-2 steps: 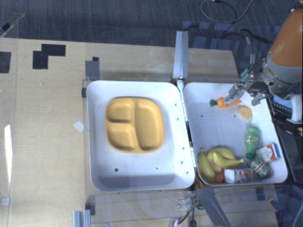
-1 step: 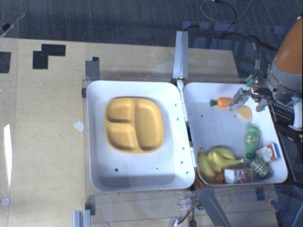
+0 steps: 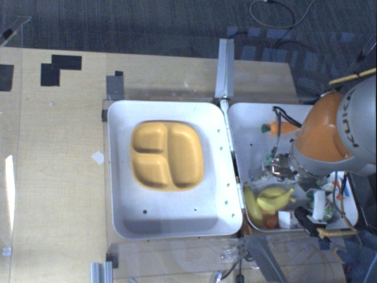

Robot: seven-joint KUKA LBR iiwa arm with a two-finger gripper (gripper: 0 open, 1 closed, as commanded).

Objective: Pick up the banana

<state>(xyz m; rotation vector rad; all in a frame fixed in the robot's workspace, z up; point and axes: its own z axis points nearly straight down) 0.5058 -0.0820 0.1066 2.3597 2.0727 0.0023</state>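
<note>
The banana lies in the right bin, down at about 6 o'clock of that bin, hard against the wall it shares with the left bin. It looks like a small bunch: one finger curves along the wall, another lies across it pointing toward 3 o'clock. A red thing sits just below it, a white block just beside it at 4 o'clock, and an orange thing lies well apart at 12 o'clock.

The arm reaches in from 3 o'clock, and the tool hangs just above the banana at its 12 o'clock side. The metal parts there are small and cluttered, so I cannot tell whether the tool stands apart or together; nothing shows between its tips.

The step in hand seems to be the approach before the grasp. To do it well, the tool should come straight down over the crosswise finger of the bunch, near its thick middle, with its closing line set across the fruit's short width, not along its curve. The wall at 9 o'clock leaves little room, so the grasp is better placed toward the bin's centre. The white block and the red thing crowd the lower side, and a tip landing on either could push the banana aside. A curved, smooth skin may slip, so a low, centred hold is safer. The yellow tray in the left bin plays no part.
</note>
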